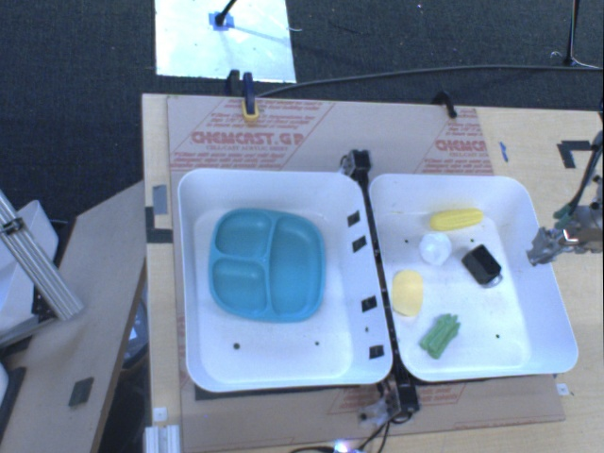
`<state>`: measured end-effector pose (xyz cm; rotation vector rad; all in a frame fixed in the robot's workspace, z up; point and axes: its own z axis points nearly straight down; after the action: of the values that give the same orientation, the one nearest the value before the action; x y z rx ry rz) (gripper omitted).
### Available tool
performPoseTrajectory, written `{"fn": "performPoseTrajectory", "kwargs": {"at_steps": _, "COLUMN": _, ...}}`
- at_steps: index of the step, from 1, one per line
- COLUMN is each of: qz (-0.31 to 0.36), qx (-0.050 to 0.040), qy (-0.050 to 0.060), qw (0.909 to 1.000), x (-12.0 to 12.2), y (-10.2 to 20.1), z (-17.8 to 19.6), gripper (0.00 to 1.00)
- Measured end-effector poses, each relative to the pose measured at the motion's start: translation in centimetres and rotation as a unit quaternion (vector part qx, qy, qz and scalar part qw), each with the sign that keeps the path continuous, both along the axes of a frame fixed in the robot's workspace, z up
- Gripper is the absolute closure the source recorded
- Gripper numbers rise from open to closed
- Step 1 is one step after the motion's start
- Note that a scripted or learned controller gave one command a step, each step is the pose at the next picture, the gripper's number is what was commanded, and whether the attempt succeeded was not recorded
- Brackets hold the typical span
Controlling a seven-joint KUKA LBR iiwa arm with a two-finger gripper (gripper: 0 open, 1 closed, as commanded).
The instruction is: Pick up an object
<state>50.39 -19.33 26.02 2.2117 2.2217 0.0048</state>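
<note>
The right bin (528, 343) holds several small objects. A yellow corn-shaped piece (456, 220) lies toward the back, with a white round object (435, 249) just in front of it. A black block (482, 264) sits in the middle, a pale yellow piece (408, 293) lies near the left wall, and a green toy (440, 336) rests toward the front. My gripper (549, 246) hangs over the bin's right rim, to the right of the black block and apart from every object.
The left bin (203, 347) holds a blue divided plate (268, 264). A black hinge strip (370, 262) with clips runs between the two bins. Cables and clamps lie along the back of the bench (330, 125).
</note>
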Motion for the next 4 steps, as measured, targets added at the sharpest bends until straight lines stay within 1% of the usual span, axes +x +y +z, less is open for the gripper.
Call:
{"fn": "performPoseTrajectory", "kwargs": {"at_steps": 1, "qz": 0.003, "qx": 0.0021, "qy": 0.002, "qw": 1.0, "x": 0.3, "y": 5.5, "z": -1.4, "gripper": 1.0}}
{"fn": "performPoseTrajectory", "kwargs": {"at_steps": 2, "qz": 0.003, "qx": 0.0019, "qy": 0.002, "qw": 1.0, "x": 1.6, "y": 10.7, "z": -0.8, "gripper": 1.0}}
{"fn": "performPoseTrajectory", "kwargs": {"at_steps": 3, "qz": 0.003, "qx": 0.0021, "qy": 0.002, "qw": 1.0, "x": 2.0, "y": 16.4, "z": -0.5, "gripper": 1.0}}
{"fn": "performPoseTrajectory", "kwargs": {"at_steps": 4, "qz": 0.002, "qx": 0.0021, "qy": 0.003, "qw": 1.0, "x": 2.5, "y": 20.6, "z": -1.5, "gripper": 1.0}}
